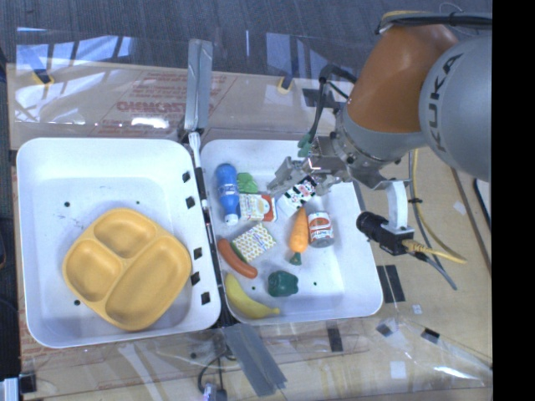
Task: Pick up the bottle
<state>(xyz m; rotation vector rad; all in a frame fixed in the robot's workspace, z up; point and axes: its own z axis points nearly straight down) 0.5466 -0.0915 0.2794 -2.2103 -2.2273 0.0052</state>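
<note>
While my pincer hangs over the right bin, I cannot tell its opening or any hold. The bottle lies at that bin's left, apart from me; crowding toys could snag a grab. Carrot, can, banana share it. The left bin holds a yellow tray.

the scene is viewed by one fixed camera set above the bench, angled down at a slant. both white bins, the left bin and the right bin, are taken in whole from moderate range. the arm is seen entering from the right edge.
</note>
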